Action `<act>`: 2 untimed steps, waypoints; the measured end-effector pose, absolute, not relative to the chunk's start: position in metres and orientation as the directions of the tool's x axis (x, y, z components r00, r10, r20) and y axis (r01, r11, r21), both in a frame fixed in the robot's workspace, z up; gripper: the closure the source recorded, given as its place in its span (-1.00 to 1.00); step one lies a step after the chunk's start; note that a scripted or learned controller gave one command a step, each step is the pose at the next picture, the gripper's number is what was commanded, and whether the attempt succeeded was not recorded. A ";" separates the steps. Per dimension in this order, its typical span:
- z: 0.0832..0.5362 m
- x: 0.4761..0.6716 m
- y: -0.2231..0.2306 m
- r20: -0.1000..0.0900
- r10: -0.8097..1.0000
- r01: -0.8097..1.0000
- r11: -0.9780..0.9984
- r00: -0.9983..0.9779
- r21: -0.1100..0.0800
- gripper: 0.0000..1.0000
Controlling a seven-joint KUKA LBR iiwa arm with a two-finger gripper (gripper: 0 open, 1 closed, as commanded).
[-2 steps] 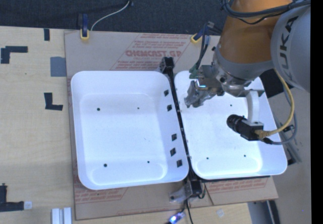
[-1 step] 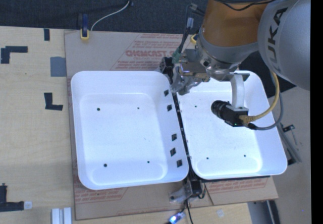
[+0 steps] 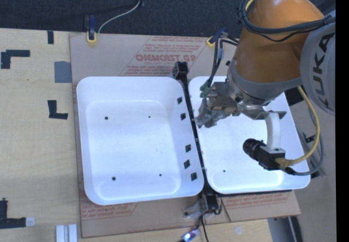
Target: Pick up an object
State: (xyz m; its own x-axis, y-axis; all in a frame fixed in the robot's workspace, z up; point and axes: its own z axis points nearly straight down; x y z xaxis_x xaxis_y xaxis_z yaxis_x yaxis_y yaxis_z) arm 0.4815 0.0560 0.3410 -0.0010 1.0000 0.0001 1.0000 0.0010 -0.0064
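My gripper [image 3: 209,111] hangs under the orange wrist band [image 3: 275,36] over the far-left part of the right bin [image 3: 240,178]. It sits close to the rim shared with the left bin [image 3: 131,143]. The gripper's body is dark and seen from above, so what lies under it is hidden. The arm covers the far half of the right bin. A black cylindrical fitting [image 3: 260,153] with a yellow cable juts from the wrist above the bin's near right floor.
Both white bins rest on a cardboard sheet [image 3: 158,53] on the wooden bench. Black clips [image 3: 188,151] line the shared rim between them. A white cable [image 3: 117,14] runs off at the back. The arm's grey body [image 3: 322,72] fills the right side.
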 end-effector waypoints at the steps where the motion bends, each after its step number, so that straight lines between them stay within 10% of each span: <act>1: 0.428 0.518 0.101 0.002 1.000 1.000 0.007 -0.007 0.009 1.00; 2: 0.370 0.482 0.100 -0.002 1.000 1.000 0.000 0.000 -0.008 1.00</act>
